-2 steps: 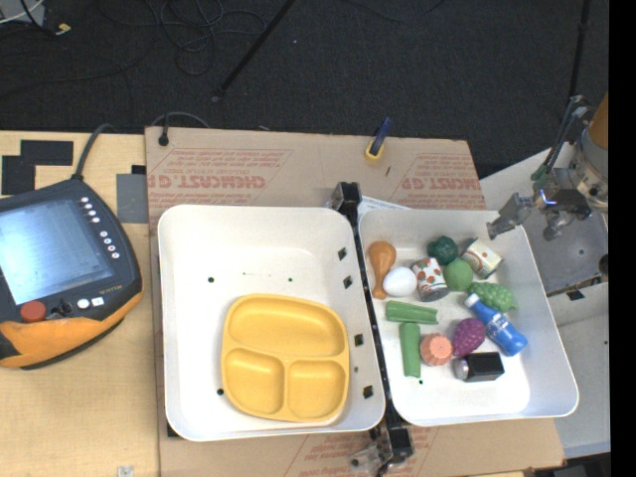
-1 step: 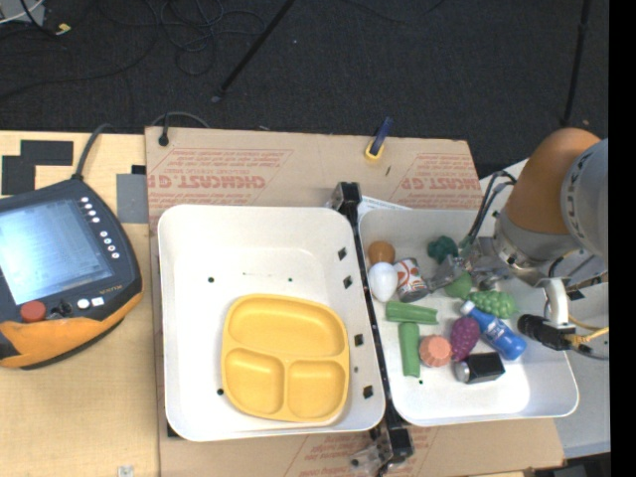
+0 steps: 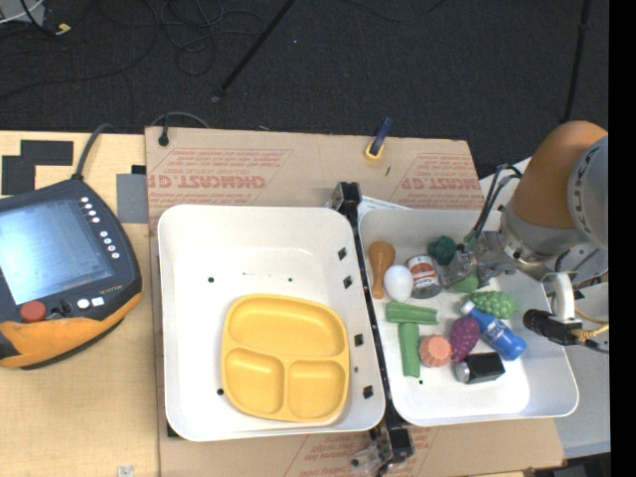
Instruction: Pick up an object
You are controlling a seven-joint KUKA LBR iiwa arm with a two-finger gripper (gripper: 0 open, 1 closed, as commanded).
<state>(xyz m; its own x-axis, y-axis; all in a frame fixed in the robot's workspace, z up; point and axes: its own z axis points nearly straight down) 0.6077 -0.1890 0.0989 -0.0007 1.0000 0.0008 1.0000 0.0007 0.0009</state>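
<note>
Started at the near edge: saw a yellow divided plate sitting in the left white bin, toward its near side. Used that plate as the marker for everything else.

Spotted all the pickable stuff to the right of the plate, piled in the right white bin. Nearest, off to the plate's right: a small black can lying on its side, with a pinkish round piece just beside it on the plate's side. Slightly farther: a purple lump touching a blue bottle, plus two green sticks forming an L closer to the plate. Farther still, right of the plate's far edge: a white egg, a red-and-white can, a brown spoon-shaped thing and a bumpy green item.

Found the gripper low over that far cluster, between the red-and-white can and the bumpy green item. Couldn't tell open or closed, too dark and cluttered there. Saw nothing lifted clear of the bin.

Beyond and right of the plate: the arm's orange band. Way left of the plate: a teach pendant. Past both bins: brown cardboard and a yellow-and-blue clamp.
</note>
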